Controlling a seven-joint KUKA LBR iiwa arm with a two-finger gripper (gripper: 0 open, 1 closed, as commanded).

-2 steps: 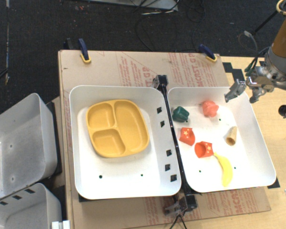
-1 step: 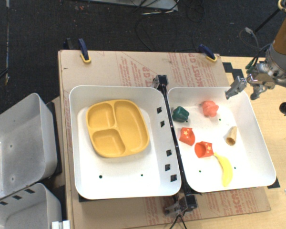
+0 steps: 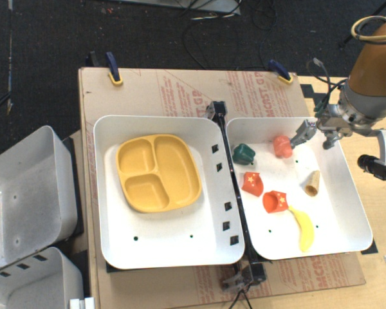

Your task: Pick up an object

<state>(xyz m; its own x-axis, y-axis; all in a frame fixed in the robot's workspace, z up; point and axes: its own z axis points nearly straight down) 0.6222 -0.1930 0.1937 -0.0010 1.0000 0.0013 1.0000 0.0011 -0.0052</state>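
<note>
The gripper (image 3: 314,134) is seen over the right bin's (image 3: 347,172) upper rt corner, fingers spread apart w/ nothing between them. A pink object (image 3: 282,146) lies just left of the nearer fingertip; a green piece (image 3: 244,152), two red pieces (image 3: 253,183) (image 3: 276,201), a cone (image 3: 311,183) and a banana (image 3: 303,229) are scattered lower down. The yellow plate (image 3: 159,172) sits in the left bin. Risk is judged as follows: if a descent is made off-centre, the pink object could be nudged away instead of being clamped.
</note>
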